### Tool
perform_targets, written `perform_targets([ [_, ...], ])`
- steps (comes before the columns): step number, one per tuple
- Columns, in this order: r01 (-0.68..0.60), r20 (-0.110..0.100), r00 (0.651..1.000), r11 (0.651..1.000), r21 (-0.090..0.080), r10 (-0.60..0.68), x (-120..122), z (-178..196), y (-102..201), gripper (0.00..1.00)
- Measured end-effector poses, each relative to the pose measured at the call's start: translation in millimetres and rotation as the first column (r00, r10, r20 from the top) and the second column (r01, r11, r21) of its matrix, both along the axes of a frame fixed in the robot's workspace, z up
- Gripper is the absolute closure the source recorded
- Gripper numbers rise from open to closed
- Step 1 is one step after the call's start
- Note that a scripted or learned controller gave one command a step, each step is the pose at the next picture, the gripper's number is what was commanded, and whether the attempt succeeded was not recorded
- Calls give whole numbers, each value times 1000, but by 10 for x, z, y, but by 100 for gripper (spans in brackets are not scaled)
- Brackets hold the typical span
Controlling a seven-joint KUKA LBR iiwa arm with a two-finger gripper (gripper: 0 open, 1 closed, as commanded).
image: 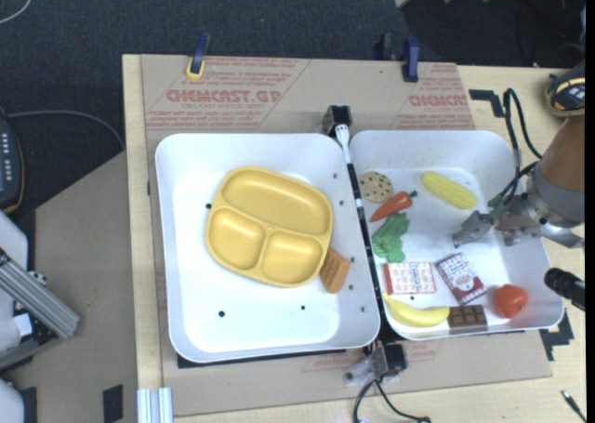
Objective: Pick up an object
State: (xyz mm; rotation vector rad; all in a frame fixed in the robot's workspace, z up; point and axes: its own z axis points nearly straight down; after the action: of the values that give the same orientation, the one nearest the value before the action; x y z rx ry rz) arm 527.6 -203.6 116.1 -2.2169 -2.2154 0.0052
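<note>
While the hand (476, 226) hangs over the right bin (483, 144), the red-and-white packet (460, 278) lies just below its tip, apart from it, and the corn cob (449, 191) sits above-left. I cannot tell the hand's state; its tip is blurred. The packet is small, flat, tilted, beside a tomato (509, 299).

The tool (474, 226) hangs over the right bin (483, 147), near the corn (449, 191). A yellow divided plate (270, 226) lies in the left bin (186, 226).
</note>
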Motion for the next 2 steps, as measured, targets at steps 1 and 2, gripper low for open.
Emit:
perform_targets([
  [1,-1,2,1000,1000,0,1,-8,-338,10,0],
  [2,0,9,1000,1000,-4,0,6,-208,1,100],
])
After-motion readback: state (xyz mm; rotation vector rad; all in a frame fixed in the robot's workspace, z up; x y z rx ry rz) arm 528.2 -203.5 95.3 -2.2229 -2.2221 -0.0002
